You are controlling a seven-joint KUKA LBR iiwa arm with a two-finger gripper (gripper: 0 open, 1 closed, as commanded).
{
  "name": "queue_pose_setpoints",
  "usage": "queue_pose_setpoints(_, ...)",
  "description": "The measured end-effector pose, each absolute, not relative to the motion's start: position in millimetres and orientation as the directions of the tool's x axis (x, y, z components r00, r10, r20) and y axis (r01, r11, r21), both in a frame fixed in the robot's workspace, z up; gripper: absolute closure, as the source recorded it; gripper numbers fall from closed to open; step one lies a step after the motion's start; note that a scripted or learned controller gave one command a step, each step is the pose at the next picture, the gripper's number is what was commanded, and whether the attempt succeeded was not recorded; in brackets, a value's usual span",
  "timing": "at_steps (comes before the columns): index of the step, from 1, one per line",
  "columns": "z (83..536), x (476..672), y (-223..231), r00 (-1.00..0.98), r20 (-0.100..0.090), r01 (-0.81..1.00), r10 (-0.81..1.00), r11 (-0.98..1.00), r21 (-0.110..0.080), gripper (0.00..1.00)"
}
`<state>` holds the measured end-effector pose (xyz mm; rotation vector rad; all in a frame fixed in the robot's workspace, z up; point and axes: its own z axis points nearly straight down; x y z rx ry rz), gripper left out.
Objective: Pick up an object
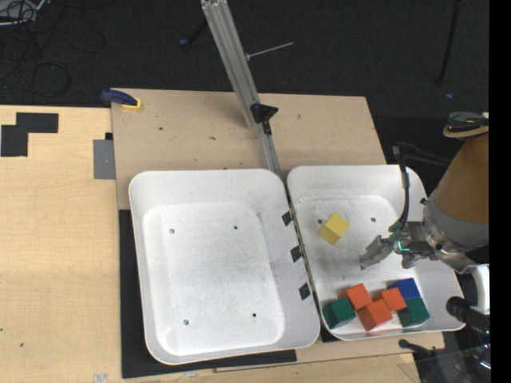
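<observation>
Two white bins [215, 183] side by side, plywood bench [239, 130], dark floor [359, 30]

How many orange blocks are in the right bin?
3, clustered at the near edge of the right white bin: one orange block at left, one nearest the rim, one beside the blue block. Others may be hidden.

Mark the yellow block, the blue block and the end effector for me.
yellow block [334, 228]: camera view, middle of its top face.
blue block [408, 287]: camera view, its top face, in the right bin's near corner.
end effector [378, 251]: camera view, midway between its fingertips.
</observation>
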<state>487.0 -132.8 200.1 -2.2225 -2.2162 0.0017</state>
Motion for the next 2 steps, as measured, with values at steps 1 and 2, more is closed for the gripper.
queue_pose_setpoints(1, 146.1, 495.8, -131.6, 0.001, 0.003, 1.0, 1.0, -0.001, -0.009, 0.0)
queue_pose_setpoints(2, 93.0, 494.9, -130.8, 0.002, 0.002, 1.0, 1.0, -0.002, -0.006, 0.0)
